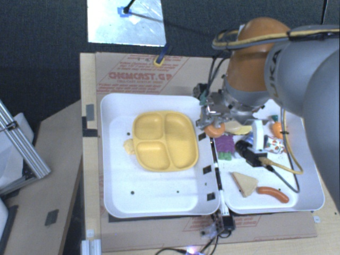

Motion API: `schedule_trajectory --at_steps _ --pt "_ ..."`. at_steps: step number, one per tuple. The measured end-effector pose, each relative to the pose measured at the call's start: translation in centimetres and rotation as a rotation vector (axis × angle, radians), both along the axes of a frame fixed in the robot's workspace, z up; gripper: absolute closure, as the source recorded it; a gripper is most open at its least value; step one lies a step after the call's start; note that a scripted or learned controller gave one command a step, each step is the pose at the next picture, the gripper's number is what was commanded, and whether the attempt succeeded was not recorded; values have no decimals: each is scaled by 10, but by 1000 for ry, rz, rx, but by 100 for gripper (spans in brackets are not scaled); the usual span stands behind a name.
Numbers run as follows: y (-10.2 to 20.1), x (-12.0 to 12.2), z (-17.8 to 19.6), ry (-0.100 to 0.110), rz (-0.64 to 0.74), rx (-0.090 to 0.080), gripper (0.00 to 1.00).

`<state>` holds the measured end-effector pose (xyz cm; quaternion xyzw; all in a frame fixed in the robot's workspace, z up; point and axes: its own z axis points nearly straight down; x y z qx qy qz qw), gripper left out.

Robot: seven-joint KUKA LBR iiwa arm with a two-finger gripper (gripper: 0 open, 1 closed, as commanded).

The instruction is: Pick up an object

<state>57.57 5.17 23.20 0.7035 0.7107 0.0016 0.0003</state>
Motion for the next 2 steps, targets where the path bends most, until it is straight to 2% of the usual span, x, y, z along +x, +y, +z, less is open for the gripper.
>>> schedule_trajectory --at_steps 1,2 --pt "53 21 0 -1 -1 0 100" --pt "45 8 -2 4 -9 -2 100"
